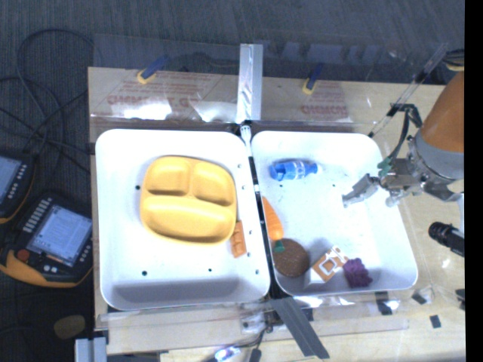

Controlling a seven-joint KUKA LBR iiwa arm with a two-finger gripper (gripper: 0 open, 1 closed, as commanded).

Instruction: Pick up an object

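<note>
A: Where does the gripper [371, 189] stand?
B: Over the right bin [392, 274], near its right edge; whether it is released or clenched cannot be told

A: And the objects?
B: Blue bottle [293, 170] near the far edge; carrot [272, 217] along the left wall; brown disc [290, 258], small box [329, 265] and purple grapes [358, 272] along the near edge. The left bin [113, 277] holds a yellow divided tray [189, 198]

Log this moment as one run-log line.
pincer: over right bin, holding nothing | blue bottle, carrot, purple grapes: in right bin | yellow tray: left bin
</note>
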